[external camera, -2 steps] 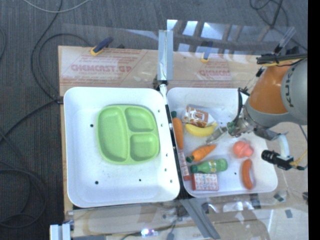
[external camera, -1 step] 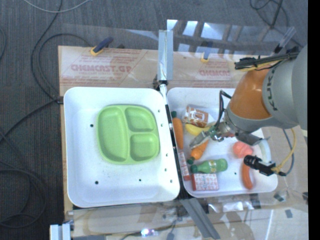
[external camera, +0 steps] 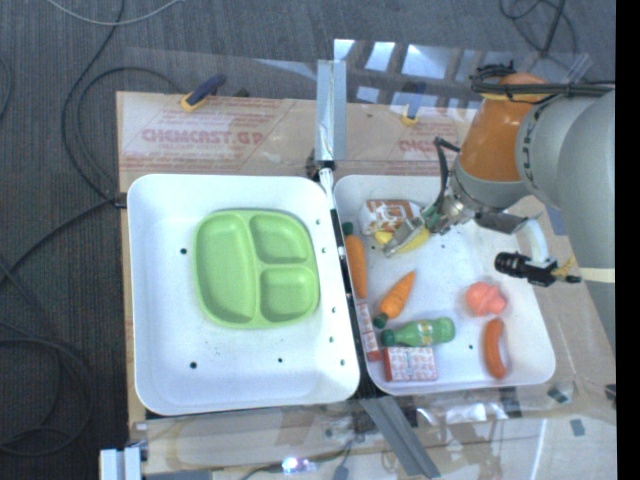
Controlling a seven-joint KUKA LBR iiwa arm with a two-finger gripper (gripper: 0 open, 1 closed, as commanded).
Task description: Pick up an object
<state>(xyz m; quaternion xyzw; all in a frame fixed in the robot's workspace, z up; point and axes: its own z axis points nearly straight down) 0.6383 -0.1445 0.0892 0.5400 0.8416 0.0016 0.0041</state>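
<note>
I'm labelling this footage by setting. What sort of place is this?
Likely a robotics lab test bench: a robot arm reaches over white bins, one holding toy food like a carrot, with loose cables on carpet.

Cardboard sheet (external camera: 200,138) under the bins: red printed word, faint and seen through plastic, looks like "CHEMCAST"; not sure of the letters.
Small red box (external camera: 411,364) in the right bin: some print, too small to read.
</note>
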